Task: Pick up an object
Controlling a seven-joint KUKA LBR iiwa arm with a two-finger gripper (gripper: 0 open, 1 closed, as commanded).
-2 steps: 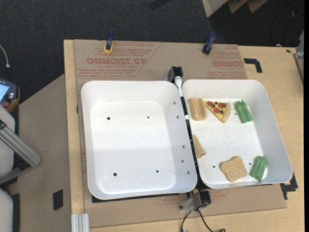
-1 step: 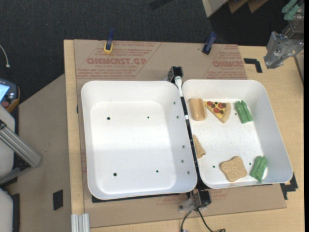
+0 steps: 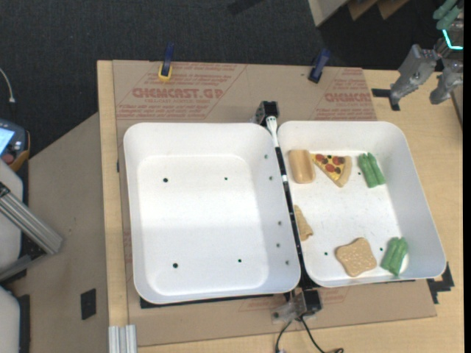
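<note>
Gripper (image 3: 425, 74) sits top right, outside the bins, above the bench; can't tell its state. Right bin (image 3: 412, 160) holds hot dog bun (image 3: 299, 165), pizza slice (image 3: 333, 167), green piece (image 3: 372, 170) along the far side, toast (image 3: 356, 257) and another green piece (image 3: 395, 256) near front, small tan bit (image 3: 302, 225) by left wall.

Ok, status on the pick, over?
Gripper up at far right corner, outside the bins, holding nothing. Toys lie in right bin: pizza, toast. Nothing in the way.
</note>
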